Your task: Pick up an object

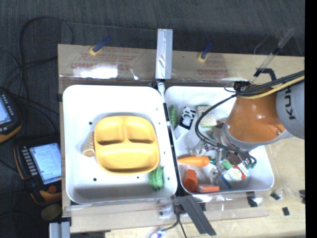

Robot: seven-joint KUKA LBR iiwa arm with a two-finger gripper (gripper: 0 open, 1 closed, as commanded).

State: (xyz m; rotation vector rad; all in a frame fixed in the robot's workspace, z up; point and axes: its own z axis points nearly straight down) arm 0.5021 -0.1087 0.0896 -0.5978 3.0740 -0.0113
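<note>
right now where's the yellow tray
The yellow tray lies in the left bin, about centred, with a green item at its lower right corner.

On the worktop (287, 192), 2 shallow white plastic bins sit side by side. The left bin (74, 133) holds a yellow 3-compartment plastic tray (127, 144) at its middle, a tan cone-shaped toy (89, 145) touching the tray's left edge, and a green ribbed toy (156, 179) at the tray's near right corner. The right bin (265, 180) holds an orange toy carrot (194, 160) left of the pincer (225, 170), with a red block (190, 179) nearer.
</note>
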